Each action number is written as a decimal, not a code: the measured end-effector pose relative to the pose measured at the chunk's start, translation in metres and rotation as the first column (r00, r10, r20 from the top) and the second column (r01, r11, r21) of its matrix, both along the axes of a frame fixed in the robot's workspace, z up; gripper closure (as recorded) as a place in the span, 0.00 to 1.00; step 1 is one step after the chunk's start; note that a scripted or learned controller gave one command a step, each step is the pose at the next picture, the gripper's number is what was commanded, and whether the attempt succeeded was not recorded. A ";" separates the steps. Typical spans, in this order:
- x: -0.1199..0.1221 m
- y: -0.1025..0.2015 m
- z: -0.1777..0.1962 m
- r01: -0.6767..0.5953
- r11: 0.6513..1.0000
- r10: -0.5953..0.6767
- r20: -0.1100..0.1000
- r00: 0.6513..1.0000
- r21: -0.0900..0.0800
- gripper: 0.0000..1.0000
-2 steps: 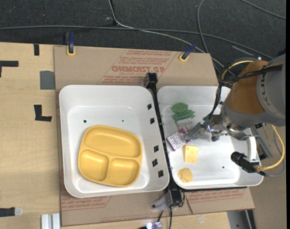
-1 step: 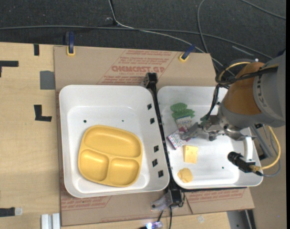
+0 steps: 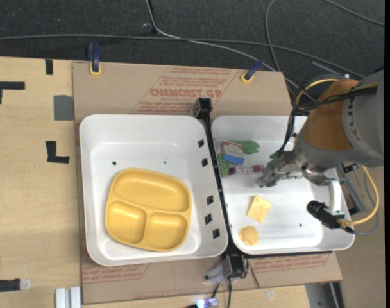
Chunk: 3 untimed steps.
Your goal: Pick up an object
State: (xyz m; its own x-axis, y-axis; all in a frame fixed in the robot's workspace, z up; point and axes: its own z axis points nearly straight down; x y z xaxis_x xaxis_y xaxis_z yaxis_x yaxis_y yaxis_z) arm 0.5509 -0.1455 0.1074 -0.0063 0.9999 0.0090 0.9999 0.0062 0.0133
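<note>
Cheese-like yellow wedges, two of them, lie toward the near edge of the right bin (image 3: 291, 239): the larger wedge (image 3: 259, 208) mid-floor, the smaller wedge (image 3: 249, 235) close to the near-left corner. Both look light, rigid and somewhat slick, best pinched across flat sides. A clutter of small toys (image 3: 237, 156) sits along the bin's left wall. The gripper (image 3: 269, 175) hangs just beside that clutter, nothing visibly between its tips; how far it gapes I cannot tell. A yellow divided plate (image 3: 148, 208) fills the left bin (image 3: 92, 130).
</note>
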 end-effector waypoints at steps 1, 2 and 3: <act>-0.008 -0.001 0.047 0.005 1.000 -0.005 -0.012 1.000 -0.010 1.00; -0.003 0.009 0.101 0.004 1.000 -0.004 -0.009 1.000 -0.010 1.00; -0.003 0.010 0.125 0.005 1.000 -0.005 -0.012 1.000 -0.009 1.00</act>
State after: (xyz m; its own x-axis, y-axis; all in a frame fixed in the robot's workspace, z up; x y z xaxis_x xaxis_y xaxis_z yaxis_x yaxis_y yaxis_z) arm 0.5483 -0.1360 0.2325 -0.0013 1.0000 -0.0004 1.0000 0.0013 0.0014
